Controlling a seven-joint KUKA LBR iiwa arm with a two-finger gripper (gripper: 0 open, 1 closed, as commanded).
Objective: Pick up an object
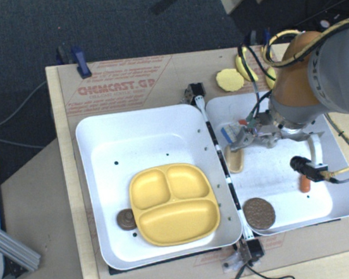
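My gripper hangs low over the upper left part of the right bin, below the arm's orange band. A tan, elongated object lies just beneath and to the left of it, against the bin's left wall. A small blue object sits right beside the gripper's tip. Whether the gripper touches either one is hidden. A round brown disc rests at the bin's front left, and a small orange piece lies further right.
The left bin holds a yellow divided plate and a small brown disc. A yellow lump lies on the bench behind the right bin. Cables loop from the arm over the right bin.
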